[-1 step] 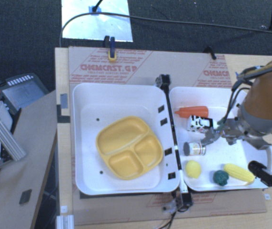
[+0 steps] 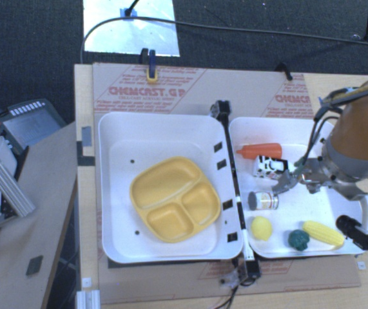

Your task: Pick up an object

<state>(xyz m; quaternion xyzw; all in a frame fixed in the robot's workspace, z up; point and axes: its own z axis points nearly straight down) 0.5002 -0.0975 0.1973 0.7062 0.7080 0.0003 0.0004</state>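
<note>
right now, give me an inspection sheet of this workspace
surface: two white bins side by side on a cardboard sheet; left bin, right bin
job's things: in the right bin, a carrot, a black and white item, a small jar lying on its side, a lemon, a green item and a corn cob
clutter: a yellow divided tray in the left bin
grippers: gripper low over the right bin, between the black and white item and the jar; nothing seen held
cables: cables run across the dark floor behind the bench
surroundings: a side table at left, a metal plate on the floor
</note>
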